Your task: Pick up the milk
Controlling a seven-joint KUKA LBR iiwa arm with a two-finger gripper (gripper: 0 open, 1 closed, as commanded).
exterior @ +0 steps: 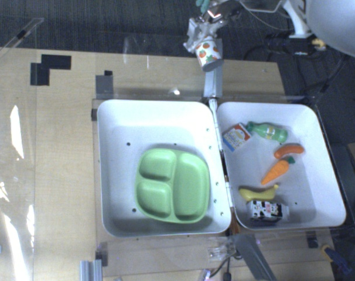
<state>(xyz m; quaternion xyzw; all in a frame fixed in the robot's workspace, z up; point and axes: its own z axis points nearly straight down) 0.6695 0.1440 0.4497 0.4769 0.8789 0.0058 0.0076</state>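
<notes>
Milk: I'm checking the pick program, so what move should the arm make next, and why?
Probably swing the gripper toward the right bin's near edge: the black-and-white carton looks like the milk, while the gripper hangs beyond the bins over a fruit-printed carton.

Surfaces: mostly plastic, matt to semi-gloss.
White bins (160,113) smooth, slight sheen; green tray (173,185) matt plastic; bench (43,157) pale wood-look; milk carton (209,52) printed card.

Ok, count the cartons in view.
3. A fruit-printed carton sits just under the gripper, beyond the bins. A red-and-white carton lies at the right bin's far left, and a black-and-white carton at its near edge. None seem hidden.
</notes>
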